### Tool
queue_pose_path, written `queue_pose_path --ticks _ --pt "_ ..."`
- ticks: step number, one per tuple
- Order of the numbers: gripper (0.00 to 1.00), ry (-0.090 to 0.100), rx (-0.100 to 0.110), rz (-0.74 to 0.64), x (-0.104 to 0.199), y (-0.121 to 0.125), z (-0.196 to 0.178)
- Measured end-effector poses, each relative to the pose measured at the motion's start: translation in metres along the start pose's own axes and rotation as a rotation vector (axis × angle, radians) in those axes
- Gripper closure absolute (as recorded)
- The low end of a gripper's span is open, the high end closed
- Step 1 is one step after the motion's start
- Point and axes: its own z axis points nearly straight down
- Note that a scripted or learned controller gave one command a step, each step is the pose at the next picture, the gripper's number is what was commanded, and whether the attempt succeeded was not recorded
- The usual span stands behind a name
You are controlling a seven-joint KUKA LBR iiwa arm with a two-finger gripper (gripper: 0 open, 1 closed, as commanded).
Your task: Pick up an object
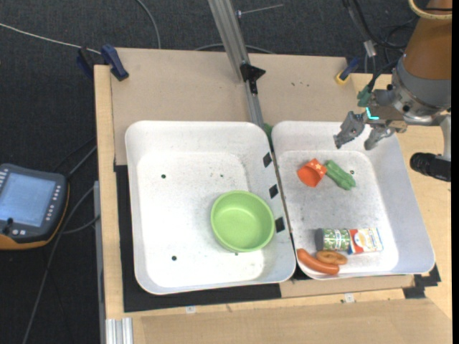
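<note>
The gripper hangs over the far edge of the right bin, fingers spread wide with nothing between them. No object is lifted; judged from this, the pick is not yet begun, and approach, closure and lift all remain.

Nearest candidates lie just below and left of the gripper, on the bin floor: an orange cup on its side, touching or almost touching a green toy vegetable. That closeness is a likely hindrance, since fingers closing on one may strike or shove the other.

Further toward the near edge of the same bin sit a small carton lying flat and, beside it, an orange-red sausage-shaped toy against the bin's near wall, which may limit finger room there.

The left bin holds a green bowl, well apart from the gripper. A metal post rises between the bins at the far side, clear of the gripper.
</note>
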Motion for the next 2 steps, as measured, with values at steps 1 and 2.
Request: queue_pose_path --ticks 1,2 --pt "0.0 0.0 0.0 0.0 0.0 0.0 0.0" --pt "0.0 0.0 0.003 -0.001 0.004 -0.002 0.043"
